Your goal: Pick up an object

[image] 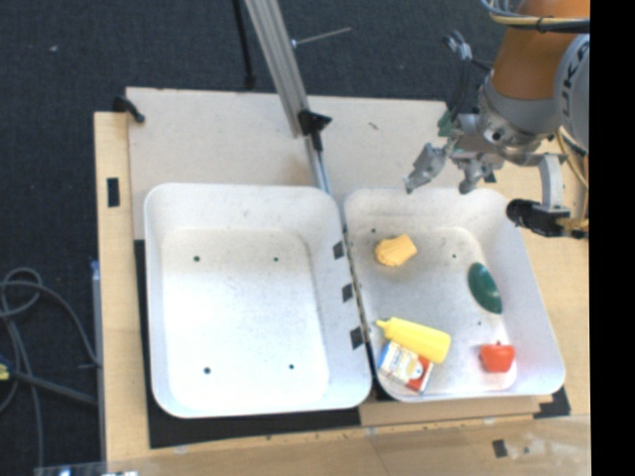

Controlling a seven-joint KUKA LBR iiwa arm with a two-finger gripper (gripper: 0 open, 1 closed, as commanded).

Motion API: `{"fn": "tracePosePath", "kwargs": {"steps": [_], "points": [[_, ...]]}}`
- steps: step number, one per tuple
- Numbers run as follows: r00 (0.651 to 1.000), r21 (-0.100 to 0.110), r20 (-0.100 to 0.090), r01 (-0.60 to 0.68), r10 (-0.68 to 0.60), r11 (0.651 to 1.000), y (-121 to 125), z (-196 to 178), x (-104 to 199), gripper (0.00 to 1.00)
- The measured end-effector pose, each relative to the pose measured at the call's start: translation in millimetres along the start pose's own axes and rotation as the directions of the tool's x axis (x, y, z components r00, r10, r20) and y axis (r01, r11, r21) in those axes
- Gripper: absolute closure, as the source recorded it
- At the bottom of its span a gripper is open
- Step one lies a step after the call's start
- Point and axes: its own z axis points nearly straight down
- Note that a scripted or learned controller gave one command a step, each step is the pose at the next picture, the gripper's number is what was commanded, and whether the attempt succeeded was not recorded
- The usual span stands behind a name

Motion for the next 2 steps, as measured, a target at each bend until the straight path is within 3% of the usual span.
{"fn": "tracePosePath", "kwargs": {"steps": [1,2], "points": [[1.0,0.0,0.001,0.0,0.0,1.0,0.0,-0.1,-0.2,0.0],[1.0,0.004,0.001,-0.004,0.004,1.0,-8.1,45.2,-2.0,0.0]]}}
